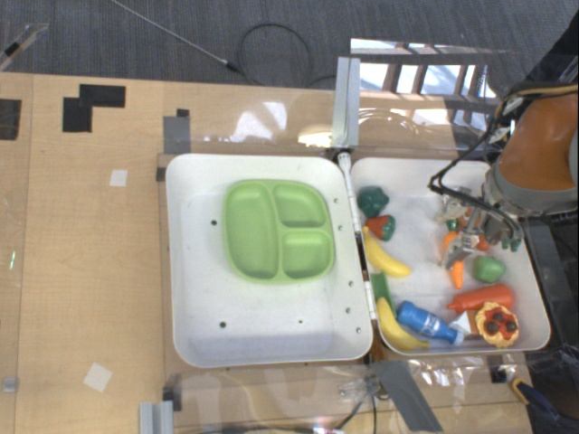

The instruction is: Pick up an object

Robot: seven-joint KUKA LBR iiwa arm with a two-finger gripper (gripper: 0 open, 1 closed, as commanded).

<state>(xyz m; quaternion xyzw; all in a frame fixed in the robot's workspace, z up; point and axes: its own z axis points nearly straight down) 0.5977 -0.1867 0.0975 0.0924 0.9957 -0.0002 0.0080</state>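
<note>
Arm (543, 143) over right bin (425, 174), gripper (466, 238) low among toys, jaw state can't tell; centre on nearest pick, green ball (489, 268) or small orange piece (457, 274) just beside, drop straight, close slow w/o nudging neighbours.

bins x2 (181, 242) | green tray x1 (276, 230) | bananas x2 (384, 256) | blue bottle x1 (425, 322) | other toy food approx 7, cluttered

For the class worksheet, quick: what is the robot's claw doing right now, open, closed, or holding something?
Claw: low over the right bin, among the toy food; open or closed cannot be told, and no object is seen held.
</note>
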